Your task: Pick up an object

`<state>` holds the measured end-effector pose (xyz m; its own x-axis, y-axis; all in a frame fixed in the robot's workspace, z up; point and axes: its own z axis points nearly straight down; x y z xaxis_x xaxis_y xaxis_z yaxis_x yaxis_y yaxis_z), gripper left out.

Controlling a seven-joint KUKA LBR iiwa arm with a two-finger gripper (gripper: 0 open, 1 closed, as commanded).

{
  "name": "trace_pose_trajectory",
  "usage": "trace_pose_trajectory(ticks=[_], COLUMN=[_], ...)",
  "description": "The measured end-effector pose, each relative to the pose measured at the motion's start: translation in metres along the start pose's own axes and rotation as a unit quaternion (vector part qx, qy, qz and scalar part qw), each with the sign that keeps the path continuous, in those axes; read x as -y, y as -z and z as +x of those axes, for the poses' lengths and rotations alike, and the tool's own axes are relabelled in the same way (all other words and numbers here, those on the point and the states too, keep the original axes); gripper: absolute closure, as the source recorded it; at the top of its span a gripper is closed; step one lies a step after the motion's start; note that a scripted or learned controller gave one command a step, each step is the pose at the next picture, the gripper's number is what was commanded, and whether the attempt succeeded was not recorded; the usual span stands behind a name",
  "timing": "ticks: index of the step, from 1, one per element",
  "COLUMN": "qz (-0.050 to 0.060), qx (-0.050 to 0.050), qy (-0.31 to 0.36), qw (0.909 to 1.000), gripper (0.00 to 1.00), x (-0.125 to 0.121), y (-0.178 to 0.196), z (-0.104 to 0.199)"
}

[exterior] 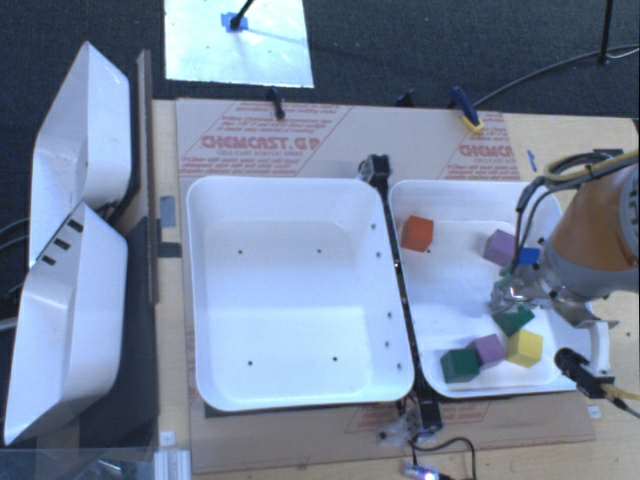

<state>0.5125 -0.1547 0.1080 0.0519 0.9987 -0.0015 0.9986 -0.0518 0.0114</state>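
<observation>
Because your gripper (512,298) is hovering low over the dark green block (516,320) in the right bin (440,200), I cannot tell its fingers' state.

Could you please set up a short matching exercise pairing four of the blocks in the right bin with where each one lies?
Things:
1. orange block
2. yellow block
3. large green block
4. blue block

Places:
A. at the bin's near wall, beside a purple block
B. alone in the bin's far left part
C. just right of the near purple block
D. right next to the arm, beside the far purple block

Pairs: 1-B, 2-C, 3-A, 4-D
</observation>
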Motion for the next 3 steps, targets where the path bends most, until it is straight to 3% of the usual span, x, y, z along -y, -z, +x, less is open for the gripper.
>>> trace_pose_trajectory(ticks=[3], qz=[0.000], qx=[0.000], qy=[0.012], qw=[0.9999], gripper=[0.00], x=[0.0008], y=[-0.0003], z=[0.0000])
